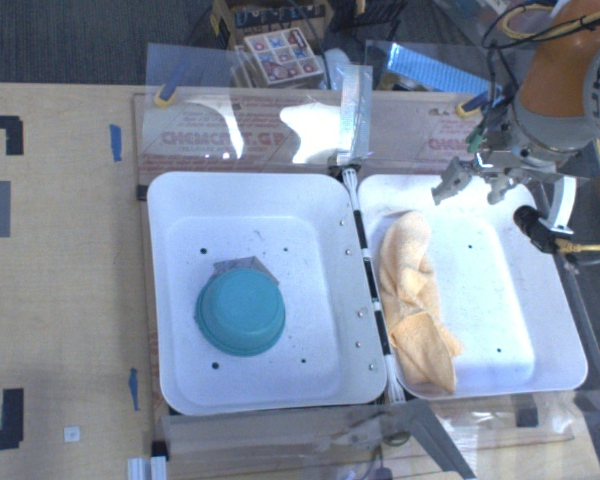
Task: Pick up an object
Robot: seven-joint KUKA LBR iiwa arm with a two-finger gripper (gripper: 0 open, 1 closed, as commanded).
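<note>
A teal round bowl (pixel 241 311) lies upside down in the left bin (pixel 180 208), over a small grey patch. A crumpled yellow cloth (pixel 416 303) stretches along the left side of the right bin (pixel 550 348). My gripper (pixel 473 181) hangs above the far edge of the right bin, up and to the right of the cloth. Its two fingers are spread apart with nothing between them.
A clear plastic wall (pixel 280 128) runs behind both bins, with boxes and clutter beyond it. The wooden bench top (pixel 50 298) lies to the left. A metal divider strip (pixel 365 268) separates the bins. A black cable part (pixel 537 228) hangs near the right bin's right rim.
</note>
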